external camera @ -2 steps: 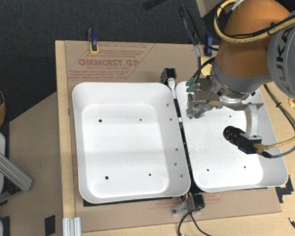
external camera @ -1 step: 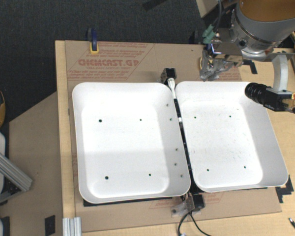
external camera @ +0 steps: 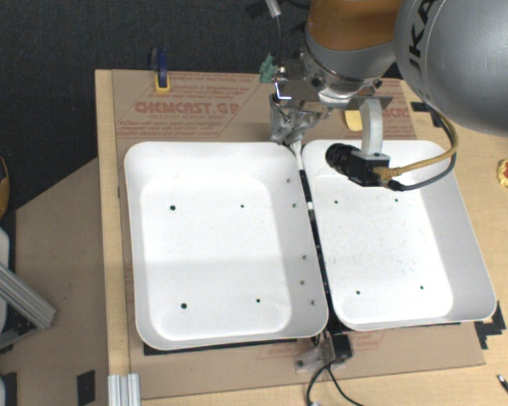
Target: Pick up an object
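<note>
Two shallow white bins [external camera: 229,311] lay side by side nearest me, their floors bare but for small dark dots, beyond them the gripper [external camera: 289,127] hung over the far rim between both, its state impossible to tell, grey arm [external camera: 457,41] cut off above.

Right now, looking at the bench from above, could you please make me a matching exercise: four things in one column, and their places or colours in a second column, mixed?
Things:
1. left bin
2. right bin
3. clamp
4. arm's band

Descriptions:
A. orange
B. blue and yellow, on the board's far left edge
C. white, under the arm
D. white, away from the arm

Pairs: 1-D, 2-C, 3-B, 4-A
</note>
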Motion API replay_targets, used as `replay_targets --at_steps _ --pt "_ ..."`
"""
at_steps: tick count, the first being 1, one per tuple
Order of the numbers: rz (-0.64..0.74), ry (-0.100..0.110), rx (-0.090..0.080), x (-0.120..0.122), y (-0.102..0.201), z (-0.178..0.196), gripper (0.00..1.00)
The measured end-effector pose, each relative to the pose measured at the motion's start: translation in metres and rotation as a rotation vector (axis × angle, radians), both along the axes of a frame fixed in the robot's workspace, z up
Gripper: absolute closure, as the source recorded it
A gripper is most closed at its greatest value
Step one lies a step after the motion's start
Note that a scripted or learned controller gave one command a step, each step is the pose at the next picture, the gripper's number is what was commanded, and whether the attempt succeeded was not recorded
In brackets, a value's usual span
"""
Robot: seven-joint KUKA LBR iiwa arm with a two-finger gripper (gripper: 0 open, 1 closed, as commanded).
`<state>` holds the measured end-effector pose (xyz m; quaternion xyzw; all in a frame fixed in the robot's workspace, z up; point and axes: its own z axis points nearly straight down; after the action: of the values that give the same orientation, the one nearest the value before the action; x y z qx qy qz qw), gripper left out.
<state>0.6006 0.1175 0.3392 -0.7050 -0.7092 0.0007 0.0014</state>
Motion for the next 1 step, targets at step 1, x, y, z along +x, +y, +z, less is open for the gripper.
replay_targets --at_steps 1 --pt "-0.008 0.001 -0.001 -0.0337 -0.0151 0.0108 1.00"
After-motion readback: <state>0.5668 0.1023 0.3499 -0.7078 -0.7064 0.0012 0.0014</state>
